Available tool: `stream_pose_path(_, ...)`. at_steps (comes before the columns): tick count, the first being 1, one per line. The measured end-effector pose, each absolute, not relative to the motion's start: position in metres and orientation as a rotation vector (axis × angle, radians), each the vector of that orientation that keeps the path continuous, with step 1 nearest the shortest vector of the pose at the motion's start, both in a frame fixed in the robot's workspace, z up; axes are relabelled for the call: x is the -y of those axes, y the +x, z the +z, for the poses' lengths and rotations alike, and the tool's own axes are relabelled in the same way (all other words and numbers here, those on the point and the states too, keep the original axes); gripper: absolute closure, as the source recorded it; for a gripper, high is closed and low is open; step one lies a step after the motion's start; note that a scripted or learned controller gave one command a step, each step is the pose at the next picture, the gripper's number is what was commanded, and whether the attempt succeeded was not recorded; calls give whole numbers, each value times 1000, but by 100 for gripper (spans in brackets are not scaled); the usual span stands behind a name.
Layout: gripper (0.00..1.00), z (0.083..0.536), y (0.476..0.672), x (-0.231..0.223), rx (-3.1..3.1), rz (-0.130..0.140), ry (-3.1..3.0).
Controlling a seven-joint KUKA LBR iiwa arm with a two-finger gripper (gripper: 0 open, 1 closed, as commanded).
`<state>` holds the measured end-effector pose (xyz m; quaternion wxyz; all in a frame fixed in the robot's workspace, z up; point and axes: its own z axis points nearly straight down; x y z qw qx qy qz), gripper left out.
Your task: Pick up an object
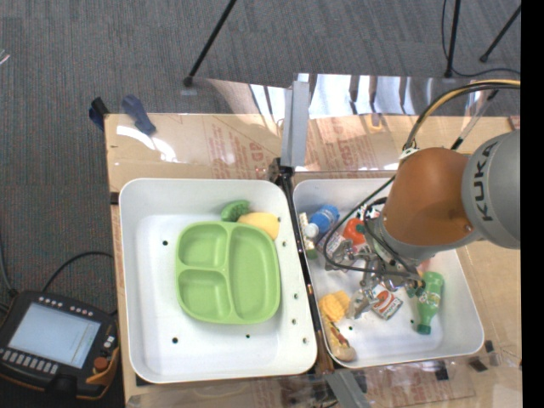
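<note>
White "KUKA" lettering (478, 195) marks the grey arm (501, 189) — above the right bin (463, 313).

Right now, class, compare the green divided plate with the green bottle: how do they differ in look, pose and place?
The green divided plate is light lime green; the green bottle is darker green with a label. The plate is broad and lies flat with three compartments facing up; the bottle is narrow and lies on its side. The plate sits in the left bin; the bottle lies in the right bin near the arm. Both are green and rest on a white bin floor.
</note>
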<state>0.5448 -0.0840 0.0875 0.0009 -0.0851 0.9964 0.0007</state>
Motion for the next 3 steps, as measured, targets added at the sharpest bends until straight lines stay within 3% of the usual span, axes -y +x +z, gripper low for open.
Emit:
stream_pose_path(1, 100, 97, 545, 84, -3128, 1, -267)
stream_pose_path(2, 100, 89, 587, 98, -3120, 2, 342)
stream_pose_path(3, 100, 87, 608, 88, -3019, 0, 874)
